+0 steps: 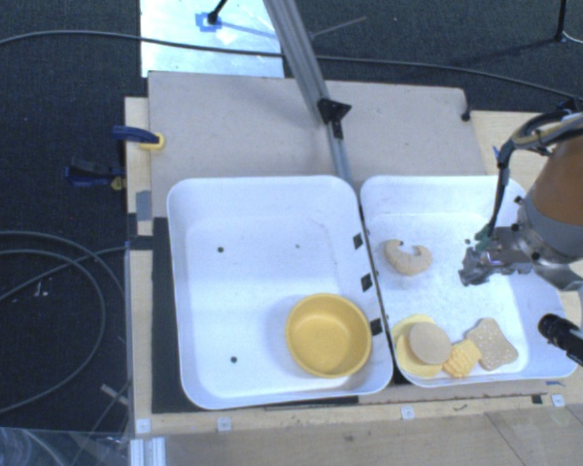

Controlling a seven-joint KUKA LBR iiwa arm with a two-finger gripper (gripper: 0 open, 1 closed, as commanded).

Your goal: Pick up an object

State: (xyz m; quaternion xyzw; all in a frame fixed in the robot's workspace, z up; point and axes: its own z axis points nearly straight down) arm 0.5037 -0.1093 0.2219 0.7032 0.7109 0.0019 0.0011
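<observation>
gripper over right bin, croissant piece just to its left.
you'll find its finger state unreadable; nothing visibly between them. toast slice and waffle lie nearer the camera.

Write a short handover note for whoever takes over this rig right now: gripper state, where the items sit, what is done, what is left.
Gripper: over the right white bin, near its middle right; whether its fingers are open or shut cannot be told, and nothing is visibly held.
Right bin: tan curved croissant-like piece at centre left, to the left of the gripper; round beige disc on a small yellow plate, yellow waffle-like piece and tan toast-shaped slice along the near edge.
Left white bin: yellow plastic bowl near the near right corner.
Done: no object lifted yet.
Left: choose an item, grasp it and lift it.
</observation>
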